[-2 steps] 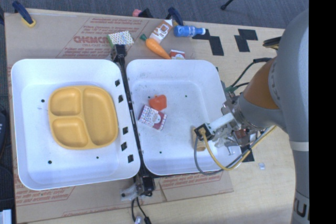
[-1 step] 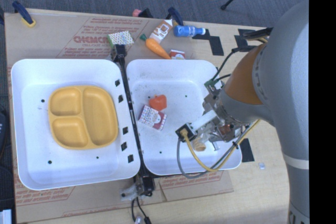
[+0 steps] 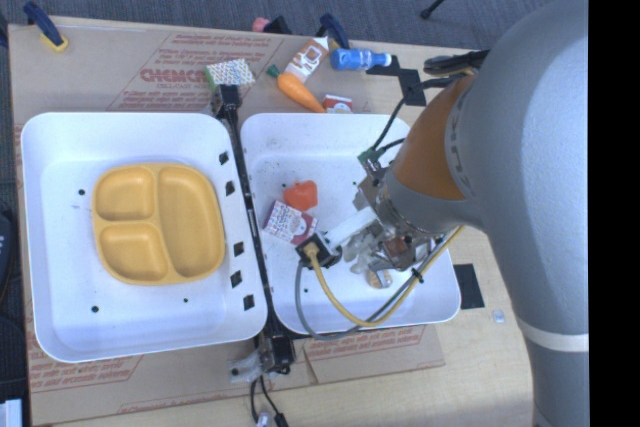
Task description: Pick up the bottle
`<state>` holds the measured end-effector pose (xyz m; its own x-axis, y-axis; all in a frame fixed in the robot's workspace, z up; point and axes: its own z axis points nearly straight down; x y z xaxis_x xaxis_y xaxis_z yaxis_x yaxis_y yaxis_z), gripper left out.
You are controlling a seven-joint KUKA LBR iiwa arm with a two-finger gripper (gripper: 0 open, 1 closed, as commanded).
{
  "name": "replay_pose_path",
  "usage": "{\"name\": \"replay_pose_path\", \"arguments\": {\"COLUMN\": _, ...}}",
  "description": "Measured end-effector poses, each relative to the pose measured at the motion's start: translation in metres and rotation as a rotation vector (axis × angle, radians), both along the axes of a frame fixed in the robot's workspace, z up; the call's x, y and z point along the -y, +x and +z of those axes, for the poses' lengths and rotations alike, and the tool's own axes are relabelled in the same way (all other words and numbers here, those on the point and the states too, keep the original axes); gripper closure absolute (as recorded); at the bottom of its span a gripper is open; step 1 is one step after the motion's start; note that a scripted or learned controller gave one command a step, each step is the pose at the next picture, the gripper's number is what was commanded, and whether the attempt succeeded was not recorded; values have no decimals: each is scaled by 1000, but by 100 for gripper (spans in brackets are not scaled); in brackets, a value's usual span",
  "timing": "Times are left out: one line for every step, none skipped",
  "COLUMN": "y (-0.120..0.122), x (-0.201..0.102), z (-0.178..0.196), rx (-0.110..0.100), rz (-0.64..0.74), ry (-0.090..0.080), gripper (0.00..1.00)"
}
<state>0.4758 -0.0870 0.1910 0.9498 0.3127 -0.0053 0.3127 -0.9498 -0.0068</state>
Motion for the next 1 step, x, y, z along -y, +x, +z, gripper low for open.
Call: {"name": "replay_pose_path", "arguments": {"y": 1, "x": 44, "z": 133, "rx": 5, "rz": 236, "ry": -2, "gripper": 100}}
